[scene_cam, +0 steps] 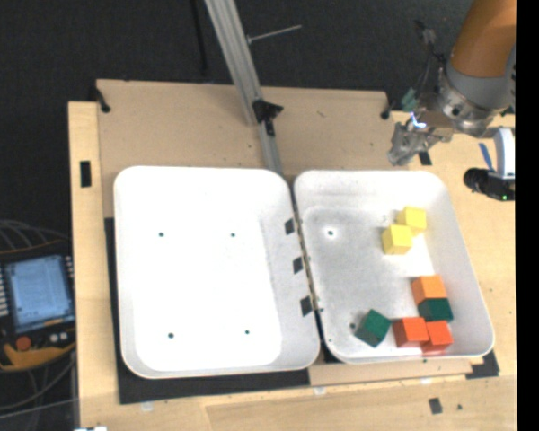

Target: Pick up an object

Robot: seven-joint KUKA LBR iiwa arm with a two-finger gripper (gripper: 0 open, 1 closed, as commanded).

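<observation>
Camera view, two yellow cubes (404, 229) touching, matte, right bin (341, 330)

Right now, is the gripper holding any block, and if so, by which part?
Nothing is held. The gripper hangs above the far rim of the right bin with no block between its fingers; the yellow, orange and green blocks all lie in that bin.

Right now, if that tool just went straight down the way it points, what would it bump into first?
Probably the far rim of the right bin or the bench beside it; the tool hangs over that edge, away from the blocks. Depth is hard to judge.
</observation>
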